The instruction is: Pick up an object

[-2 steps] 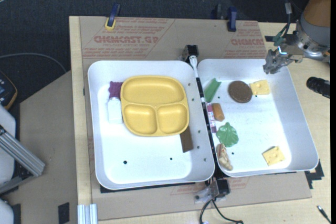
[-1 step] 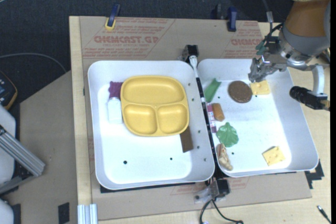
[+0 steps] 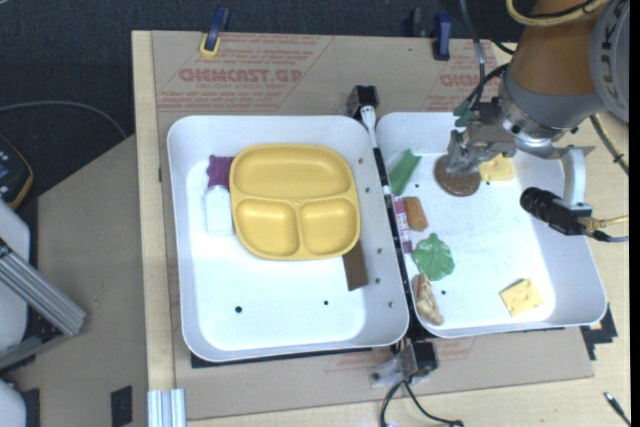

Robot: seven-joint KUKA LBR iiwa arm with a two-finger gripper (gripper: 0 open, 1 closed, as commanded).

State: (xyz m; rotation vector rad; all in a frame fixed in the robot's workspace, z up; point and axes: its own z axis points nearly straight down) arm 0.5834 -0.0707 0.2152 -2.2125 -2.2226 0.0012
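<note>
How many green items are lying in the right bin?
2: a green strip near the bin's upper left, and a green leafy piece lower down by the divider. The arm may hide others.

glossy yellow plastic tray (image 3: 295, 198), smooth white bins (image 3: 290, 335)

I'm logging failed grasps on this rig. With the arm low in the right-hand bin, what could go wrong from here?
1. The end effector is right over a brown round piece, with a yellow piece close beside it; it may nudge or catch the wrong one.
2. Both lie near the right bin's far wall, so a push could jam one against it.
3. The brown piece looks flat, so the grasp may slip off.
</note>
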